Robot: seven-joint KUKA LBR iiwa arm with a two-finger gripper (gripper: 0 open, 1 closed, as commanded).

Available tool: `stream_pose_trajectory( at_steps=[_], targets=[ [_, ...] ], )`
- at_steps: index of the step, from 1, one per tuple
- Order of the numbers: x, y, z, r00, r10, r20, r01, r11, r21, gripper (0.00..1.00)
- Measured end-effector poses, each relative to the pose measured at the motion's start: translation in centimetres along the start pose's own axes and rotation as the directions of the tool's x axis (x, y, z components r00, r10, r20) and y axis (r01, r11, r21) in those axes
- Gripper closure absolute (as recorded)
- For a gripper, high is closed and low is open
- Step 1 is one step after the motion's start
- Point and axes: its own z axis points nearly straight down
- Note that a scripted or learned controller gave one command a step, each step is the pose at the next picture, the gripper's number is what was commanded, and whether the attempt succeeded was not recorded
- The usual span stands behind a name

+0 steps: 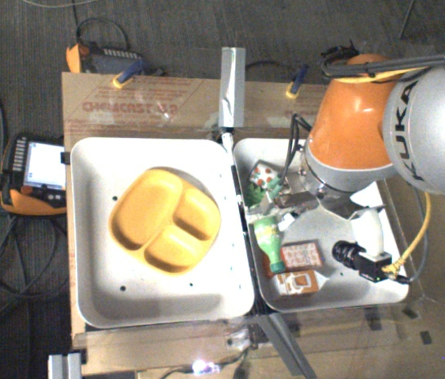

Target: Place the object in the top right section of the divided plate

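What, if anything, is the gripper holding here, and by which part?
It cannot be told. The arm hangs over the right bin, hiding the grasp; the green bottle and brown packets lie in the bin, and the yellow divided plate has nothing on it.

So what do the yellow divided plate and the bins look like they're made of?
The divided plate looks like moulded plastic: one even yellow, rounded ridges between its sections, a soft satin sheen. The left bin and right bin look like thin white plastic or coated metal, with smooth matte walls, rounded corners and small dark holes in the left bin's floor; which one is hard to tell.
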Motion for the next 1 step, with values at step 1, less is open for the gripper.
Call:
stream_pose_trajectory(
  at_steps=[1],
  targets=[
    [9.71,0.25,5.65,0.999,0.039,0.000,-0.039,0.999,0.002,1.00]
  ],
)
